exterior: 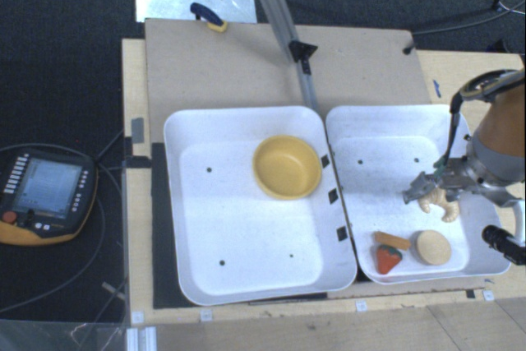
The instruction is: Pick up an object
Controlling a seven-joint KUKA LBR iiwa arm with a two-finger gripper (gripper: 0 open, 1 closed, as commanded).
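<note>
In the right bin (370,144) my gripper (421,191) hangs low over the bin floor, near its right side. A small tan toy (449,212) lies right under and beside it, partly covered by the gripper. A round beige disc (432,247) rests near the bin's front right corner. Next to the disc, on its left, lies a red and orange toy vegetable (389,254). A yellow bowl (286,166) stands upright in the left bin (238,259), toward its back right.
The arm's grey and orange body (497,140) covers the right bin's right edge. A slanted metal pole (283,12) crosses the cardboard behind the bins. A teach pendant (43,193) lies on the floor at the left.
</note>
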